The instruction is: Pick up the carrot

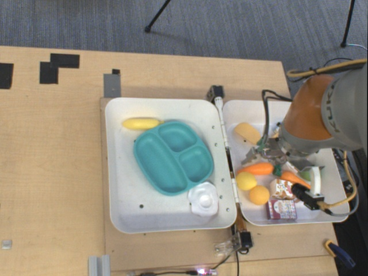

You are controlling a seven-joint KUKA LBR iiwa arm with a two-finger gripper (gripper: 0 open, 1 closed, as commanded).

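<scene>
A: Camera view, overhead at a slant. Pale wooden desk (pixel 57 171) carries two shallow white plastic bins side by side. Left bin (pixel 123 211) holds a teal three-compartment plastic plate (pixel 172 157), a yellow banana-shaped toy (pixel 140 123) just beyond the plate's far-left edge, and a small white round cup-like piece (pixel 203 199) at the near-right corner.

B: Right bin (pixel 253 218)?

A: The smooth orange plastic carrot (pixel 257 169) lies on its side near the bin's middle, long axis running left to right. Just in front of it sit a yellow lemon-shaped toy (pixel 246 181) and a round orange fruit toy (pixel 259 195), the two close together. A pale yellow wedge-shaped piece (pixel 248 133) rests toward the far side. A small purple-and-white carton (pixel 282 203) lies at the near side, with a second orange elongated piece (pixel 294 178) to its upper right.

B: Arm and tool?

A: Grey arm with orange band (pixel 307 117) reaches in from the right, low over the right bin. The metal two-finger tool (pixel 269 152) is just above the carrot's right end, very near or touching it; contact not resolvable. How far the tool is open: cannot tell, the wrist hides it. Nothing visibly gripped.
</scene>
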